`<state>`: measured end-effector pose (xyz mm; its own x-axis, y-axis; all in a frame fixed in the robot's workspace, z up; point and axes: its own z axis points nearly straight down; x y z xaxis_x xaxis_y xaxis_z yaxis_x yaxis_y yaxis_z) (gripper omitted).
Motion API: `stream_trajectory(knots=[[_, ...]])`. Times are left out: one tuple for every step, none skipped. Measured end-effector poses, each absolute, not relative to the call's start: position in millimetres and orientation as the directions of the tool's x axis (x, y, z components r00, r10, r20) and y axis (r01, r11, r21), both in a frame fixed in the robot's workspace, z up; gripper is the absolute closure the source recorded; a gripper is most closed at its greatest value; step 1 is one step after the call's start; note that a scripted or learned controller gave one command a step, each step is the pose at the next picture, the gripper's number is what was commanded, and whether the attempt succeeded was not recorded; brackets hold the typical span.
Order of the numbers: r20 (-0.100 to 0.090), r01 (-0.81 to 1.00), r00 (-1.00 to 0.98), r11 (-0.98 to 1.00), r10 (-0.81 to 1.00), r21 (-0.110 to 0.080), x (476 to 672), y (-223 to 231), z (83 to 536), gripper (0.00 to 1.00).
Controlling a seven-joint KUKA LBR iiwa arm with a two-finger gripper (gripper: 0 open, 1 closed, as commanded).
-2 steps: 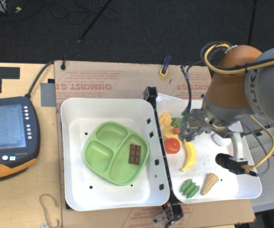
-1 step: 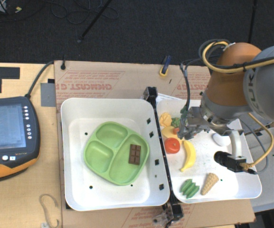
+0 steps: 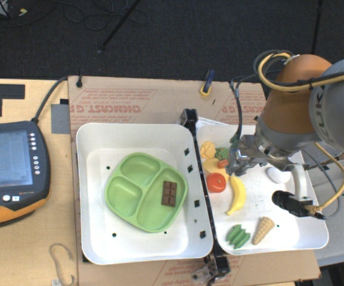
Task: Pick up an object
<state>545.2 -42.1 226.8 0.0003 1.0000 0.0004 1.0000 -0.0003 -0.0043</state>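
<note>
The hand (image 3: 236, 159) hangs low over the right bin (image 3: 315, 237), just at the cluster of toy food near its upper left corner, and from this angle there's no telling how it is set; the wrist and the arm's orange band (image 3: 294, 94) block the business end. Nothing can be seen caught in it, so call it the approach stage of the pick, with no object secured yet.

Right at the hand's 7 o'clock sits the red tomato (image 3: 216, 182), and at 9 o'clock a small yellow piece with a green bit (image 3: 212, 151) tucked against the bin's wall. At 6 o'clock lies the banana (image 3: 237, 195), curving down the bin. Further out toward 5 o'clock rest the ice cream cone (image 3: 263, 230) and, just beside it, the green pea pods (image 3: 238, 236).

Across the divider, at 8 o'clock, the left bin (image 3: 94, 231) carries a green sectioned plate (image 3: 133, 189) with a chocolate bar (image 3: 169, 193) on it. Far out at 9 o'clock on the counter (image 3: 16, 243) sits a teach pendant (image 3: 11, 165).

Likeliest targets are the tomato or the banana. The next move looks like a short, straight drop centred on one item, well clear of the bin wall, then a squeeze and lift.
</note>
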Motion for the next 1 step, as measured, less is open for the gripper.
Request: stream_trajectory(knots=[[0.000, 1.000, 0.000, 0.000, 1.000, -0.004, 542.5, -41.6, 221.2, 1.00]])
